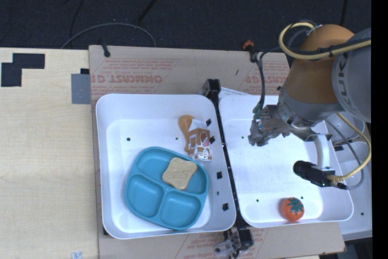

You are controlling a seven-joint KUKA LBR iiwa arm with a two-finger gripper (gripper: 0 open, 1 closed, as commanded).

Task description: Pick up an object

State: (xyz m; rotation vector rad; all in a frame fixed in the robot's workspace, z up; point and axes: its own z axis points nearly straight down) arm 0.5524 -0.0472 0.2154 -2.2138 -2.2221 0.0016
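The gripper hangs low over the upper left part of the right bin, close to the divider between the two bins, and from here it reads as a dark grey cluster of metal and cable — whether it is open or closed I cannot tell, and nothing can be seen caught in it. Just behind it the grey arm swells up toward the right, with its orange band bulging above the wrist and a yellow hose looping over the top. A black cable runs down from the bench's far edge to the wrist. Below and to the right of the gripper a short black cylinder sticks out over the right bin's floor. Near the front edge of that bin, well apart from the gripper, sits a small orange-red tomato with a green top, lying by itself on the white floor. Across the divider, the left bin holds a blue sectioned plate tilted toward its front, and a pale tan slice of bread rests on the plate's upper right section. Just beyond the plate, beside the divider, lies a small red-and-white patterned packet, with a brown drumstick-shaped piece touching its upper left corner. Both bins sit on a sheet of cardboard with reversed red print, and a pale wooden tabletop stretches off to the left.
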